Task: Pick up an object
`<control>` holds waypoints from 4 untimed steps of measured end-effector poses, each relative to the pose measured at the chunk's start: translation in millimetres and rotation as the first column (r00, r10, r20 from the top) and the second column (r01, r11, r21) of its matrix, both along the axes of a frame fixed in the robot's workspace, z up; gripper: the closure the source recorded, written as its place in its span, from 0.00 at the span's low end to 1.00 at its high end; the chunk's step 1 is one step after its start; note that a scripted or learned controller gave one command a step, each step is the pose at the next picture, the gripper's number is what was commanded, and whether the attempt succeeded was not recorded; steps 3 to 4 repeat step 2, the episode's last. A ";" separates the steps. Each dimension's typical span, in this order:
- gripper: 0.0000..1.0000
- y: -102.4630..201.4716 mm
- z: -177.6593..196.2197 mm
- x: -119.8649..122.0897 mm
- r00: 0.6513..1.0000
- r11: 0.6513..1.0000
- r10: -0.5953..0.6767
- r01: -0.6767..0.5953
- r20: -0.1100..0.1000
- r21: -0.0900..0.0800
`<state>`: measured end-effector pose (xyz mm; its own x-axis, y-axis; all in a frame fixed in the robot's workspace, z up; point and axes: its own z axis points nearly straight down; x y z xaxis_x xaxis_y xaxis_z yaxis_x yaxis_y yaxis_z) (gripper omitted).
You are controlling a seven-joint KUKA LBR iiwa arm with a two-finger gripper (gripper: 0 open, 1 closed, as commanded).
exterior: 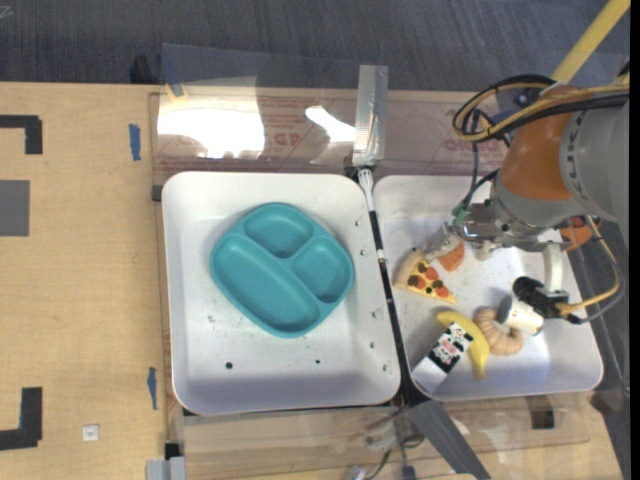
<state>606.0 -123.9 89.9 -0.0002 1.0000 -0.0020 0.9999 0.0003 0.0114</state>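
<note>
The right bin holds several toy foods. A pizza slice lies at its left side, and a small orange piece sits just up and right of it. Near the front are a yellow banana, a black-and-white carton leaning against it, and a pinkish curled piece. My gripper hangs low over the bin, directly above the orange piece and close to the pizza slice. Whether it touches either one is hidden by the wrist.
A teal divided plate lies in the left bin. A raised divider separates the two bins. The arm's grey and orange wrist covers the back right of the right bin.
</note>
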 end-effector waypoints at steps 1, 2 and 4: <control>1.00 1.0 9.5 0.4 1.000 1.000 0.001 -0.001 0.001 0.000; 1.00 52.9 138.0 25.8 1.000 1.000 0.006 -0.006 0.001 0.003; 1.00 52.9 138.0 25.8 1.000 1.000 0.006 -0.006 0.001 0.003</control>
